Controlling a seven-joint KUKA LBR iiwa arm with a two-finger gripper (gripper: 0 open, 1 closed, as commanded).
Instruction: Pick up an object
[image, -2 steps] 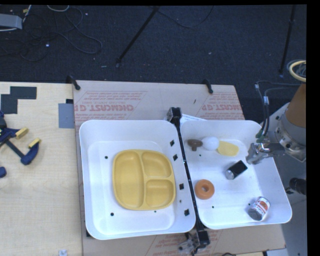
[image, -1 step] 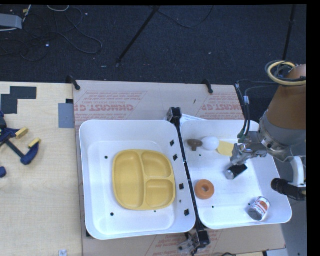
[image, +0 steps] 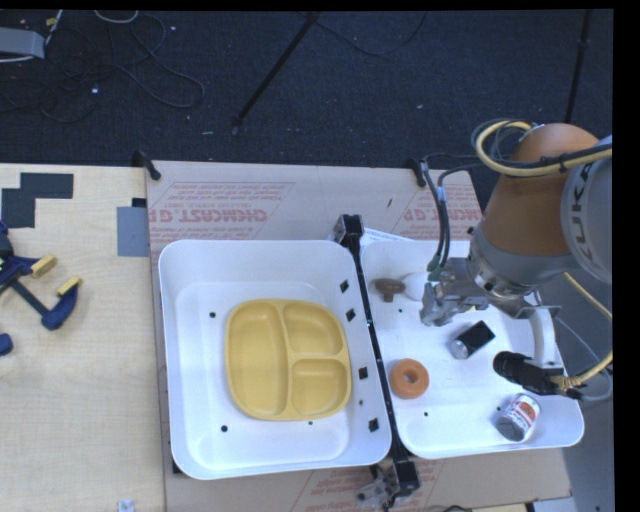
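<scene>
Beside the gripper (image: 436, 308), a round orange ring (image: 408, 379).

I see a pale wooden bench (image: 80, 400) with a sheet of brown cardboard (image: 250, 205) spread over its right part. Two shallow white bins sit side by side on that cardboard, the left bin (image: 190, 280) touching the right bin (image: 455, 435). Blue clamps (image: 40, 290) lie near the bench's left edge.
</scene>
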